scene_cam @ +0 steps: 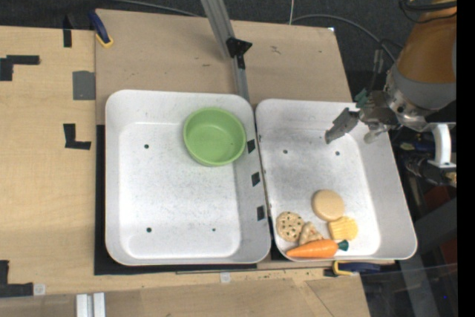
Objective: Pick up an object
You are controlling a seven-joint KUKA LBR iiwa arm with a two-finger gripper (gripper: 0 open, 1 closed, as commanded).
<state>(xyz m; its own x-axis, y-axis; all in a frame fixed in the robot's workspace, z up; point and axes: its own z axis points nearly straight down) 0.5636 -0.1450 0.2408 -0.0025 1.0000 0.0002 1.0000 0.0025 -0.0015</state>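
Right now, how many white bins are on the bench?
2. The left bin holds a green bowl. The right bin sits beside it, with toy food in its near corner.

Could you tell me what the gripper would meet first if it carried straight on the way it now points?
The gripper points down-left over the right bin. Its line most likely ends on that bin's bare floor, well short of the green bowl, though depth is unclear.
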